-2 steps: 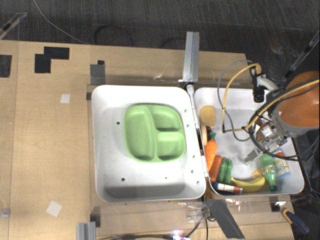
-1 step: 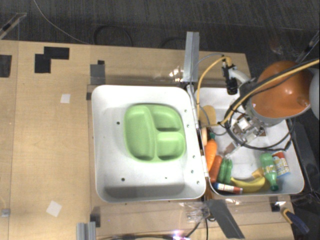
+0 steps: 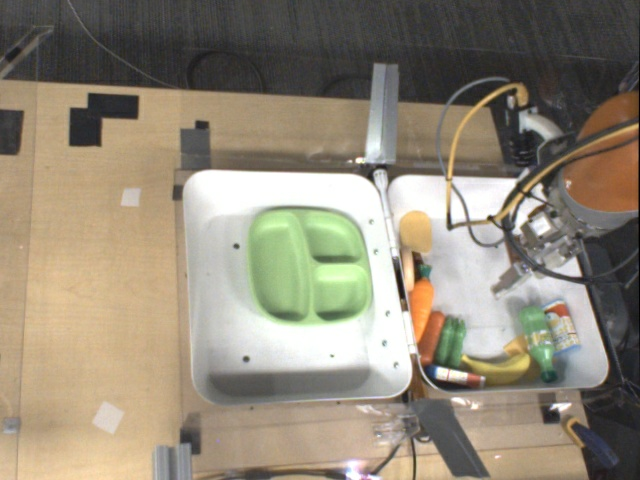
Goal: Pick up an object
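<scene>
Camera view showed the gripper (image 3: 508, 280) hovering empty over the right bin's (image 3: 470, 268) bare middle, fingers slightly apart. Nearest was the green bottle (image 3: 537, 341) by the front-right corner; a square, centred descent would suit.

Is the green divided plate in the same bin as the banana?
No, the green divided plate lies in the left bin; the banana lies in the right bin.

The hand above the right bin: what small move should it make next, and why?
Probably lower toward the green bottle. The hand hangs above bare bin floor in the right bin with nothing between its fingers, and the bottle lies nearest, just below and to the right in the camera view.
</scene>
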You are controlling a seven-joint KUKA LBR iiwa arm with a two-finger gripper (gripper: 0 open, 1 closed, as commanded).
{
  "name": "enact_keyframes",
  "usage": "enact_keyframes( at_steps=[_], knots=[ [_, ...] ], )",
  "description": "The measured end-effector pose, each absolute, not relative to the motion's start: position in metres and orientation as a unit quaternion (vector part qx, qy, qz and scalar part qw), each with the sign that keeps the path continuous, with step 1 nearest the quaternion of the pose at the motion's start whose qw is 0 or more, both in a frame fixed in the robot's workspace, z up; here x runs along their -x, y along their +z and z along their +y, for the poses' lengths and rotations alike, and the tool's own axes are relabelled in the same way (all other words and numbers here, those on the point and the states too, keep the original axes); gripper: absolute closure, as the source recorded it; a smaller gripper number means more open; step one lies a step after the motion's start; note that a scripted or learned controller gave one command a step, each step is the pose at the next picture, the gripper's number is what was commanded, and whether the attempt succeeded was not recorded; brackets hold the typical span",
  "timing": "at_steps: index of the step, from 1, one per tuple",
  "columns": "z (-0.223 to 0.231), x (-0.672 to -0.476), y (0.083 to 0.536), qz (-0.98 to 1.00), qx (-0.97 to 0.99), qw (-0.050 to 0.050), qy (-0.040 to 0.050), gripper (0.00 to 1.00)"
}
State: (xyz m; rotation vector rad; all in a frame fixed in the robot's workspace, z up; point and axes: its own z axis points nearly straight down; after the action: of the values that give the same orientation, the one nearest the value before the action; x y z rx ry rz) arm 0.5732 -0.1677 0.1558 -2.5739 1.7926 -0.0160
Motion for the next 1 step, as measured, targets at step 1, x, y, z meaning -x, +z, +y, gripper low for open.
enact_keyframes(
  at_steps=[1],
  knots=[
    [-0.1852, -0.5560, 0.0899, 0.500, 0.866, 0.003, -0.0048, 0.00]
  ],
)
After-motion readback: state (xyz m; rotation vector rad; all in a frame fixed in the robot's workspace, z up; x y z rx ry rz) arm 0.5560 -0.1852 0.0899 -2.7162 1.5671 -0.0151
